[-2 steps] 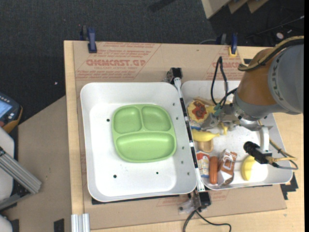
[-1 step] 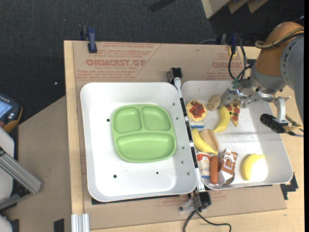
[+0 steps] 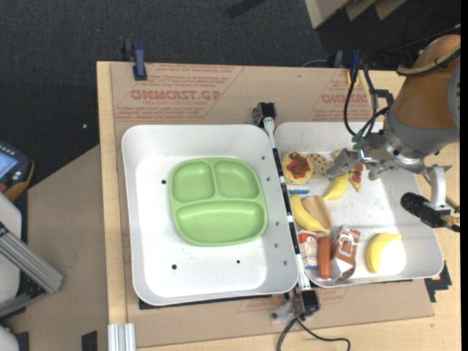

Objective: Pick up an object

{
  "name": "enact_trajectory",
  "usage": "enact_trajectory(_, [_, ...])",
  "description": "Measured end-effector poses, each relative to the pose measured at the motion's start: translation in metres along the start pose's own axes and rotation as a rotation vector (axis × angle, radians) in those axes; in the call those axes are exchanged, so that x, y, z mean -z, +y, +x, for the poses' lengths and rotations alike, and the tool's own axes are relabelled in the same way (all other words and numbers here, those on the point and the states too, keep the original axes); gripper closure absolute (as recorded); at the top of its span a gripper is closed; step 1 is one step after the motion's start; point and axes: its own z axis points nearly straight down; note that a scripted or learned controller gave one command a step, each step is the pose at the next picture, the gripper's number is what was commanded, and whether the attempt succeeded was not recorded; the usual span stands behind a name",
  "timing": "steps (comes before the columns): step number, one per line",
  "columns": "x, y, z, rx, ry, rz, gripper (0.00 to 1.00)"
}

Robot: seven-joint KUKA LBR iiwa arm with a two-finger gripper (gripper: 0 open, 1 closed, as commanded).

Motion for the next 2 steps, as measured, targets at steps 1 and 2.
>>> enact_trajectory(1, [-0.097,0.007,-0.017,-0.004,-0.002,0.005,0.00])
enact_trajectory(2, [-0.082,0.009,-0.016,-0.004,-0.003,-0.003,1.00])
